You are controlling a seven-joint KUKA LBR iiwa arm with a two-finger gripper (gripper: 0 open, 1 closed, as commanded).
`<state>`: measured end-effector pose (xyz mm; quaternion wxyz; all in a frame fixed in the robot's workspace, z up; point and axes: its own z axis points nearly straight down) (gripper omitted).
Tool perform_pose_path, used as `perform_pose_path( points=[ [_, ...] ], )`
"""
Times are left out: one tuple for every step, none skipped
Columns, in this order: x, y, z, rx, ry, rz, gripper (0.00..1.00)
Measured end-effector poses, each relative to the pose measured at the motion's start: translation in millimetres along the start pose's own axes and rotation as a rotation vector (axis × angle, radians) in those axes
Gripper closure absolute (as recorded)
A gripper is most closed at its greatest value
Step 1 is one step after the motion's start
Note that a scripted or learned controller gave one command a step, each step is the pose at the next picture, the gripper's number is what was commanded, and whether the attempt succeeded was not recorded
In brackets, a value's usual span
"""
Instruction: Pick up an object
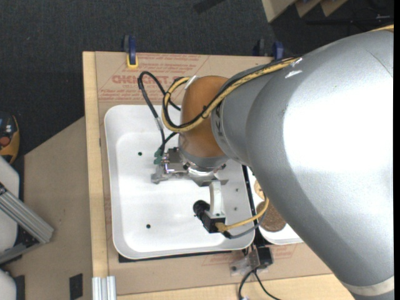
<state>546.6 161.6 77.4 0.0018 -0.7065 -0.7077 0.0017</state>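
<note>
My gripper (pixel 160 170) hangs low over the middle of the left white bin (pixel 128 186), below the orange wrist band (pixel 199 120). A small green piece (pixel 159 157) shows right at the gripper's upper edge; I cannot tell whether it is a loose object or part of the tool. The big grey arm (pixel 312 149) covers the right half of the view and hides most of the right bin.
A sliver of the right bin (pixel 278 235) shows under the arm, with a round brown thing (pixel 272 215) in it. Black and yellow cables (pixel 156 108) loop over the left bin's far side. A black fitting (pixel 203 212) on the wrist bracket sits near that bin's front wall.
</note>
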Motion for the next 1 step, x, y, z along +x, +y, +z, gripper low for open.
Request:
perform_pose_path(
  points=[
    [-1.2,2.4,-18.1,-0.006,0.002,0.004,1.00]
  ],
)
